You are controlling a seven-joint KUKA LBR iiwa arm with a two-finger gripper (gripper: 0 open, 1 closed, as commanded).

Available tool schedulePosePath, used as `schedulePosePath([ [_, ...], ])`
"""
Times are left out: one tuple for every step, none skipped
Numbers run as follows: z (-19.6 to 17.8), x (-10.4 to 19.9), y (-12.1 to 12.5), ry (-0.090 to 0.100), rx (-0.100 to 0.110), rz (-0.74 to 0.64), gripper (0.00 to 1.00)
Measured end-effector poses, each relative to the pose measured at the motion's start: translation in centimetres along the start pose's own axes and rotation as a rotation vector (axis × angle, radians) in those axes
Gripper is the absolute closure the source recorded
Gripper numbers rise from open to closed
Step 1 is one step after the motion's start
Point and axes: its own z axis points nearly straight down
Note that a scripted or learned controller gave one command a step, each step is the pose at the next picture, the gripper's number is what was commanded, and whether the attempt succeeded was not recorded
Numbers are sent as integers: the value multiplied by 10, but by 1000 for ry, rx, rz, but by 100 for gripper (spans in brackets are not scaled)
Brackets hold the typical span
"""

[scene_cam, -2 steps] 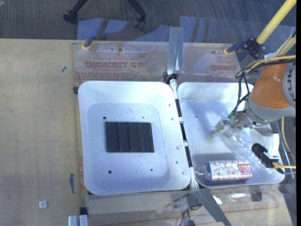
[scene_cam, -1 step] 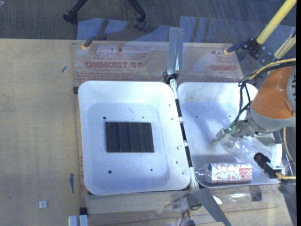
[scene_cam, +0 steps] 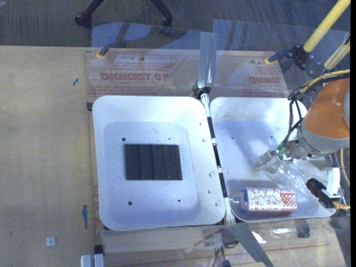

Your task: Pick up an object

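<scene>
Over the right bin [scene_cam: 245,115], the gripper [scene_cam: 271,159] is hanging low near the floor, the arm [scene_cam: 328,118] reaching in from the right. Whether the fingers are wide or narrow cannot be told; the metal blurs against the white. A red-and-white patterned can [scene_cam: 268,199] is lying on its side near the front wall, apart from the gripper. A dark ridged block [scene_cam: 153,162] is sitting in the left bin [scene_cam: 111,115]. Judged step: approach, nothing grasped. Next move calls for shifting toward the can and straddling it.

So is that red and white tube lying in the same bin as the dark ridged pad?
No, the red and white tube lies in the right bin, while the dark ridged pad sits in the left bin.
</scene>
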Motion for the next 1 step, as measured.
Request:
schedulePosePath([
  [-12, -3, 1, -7, -7, 2, 100],
])
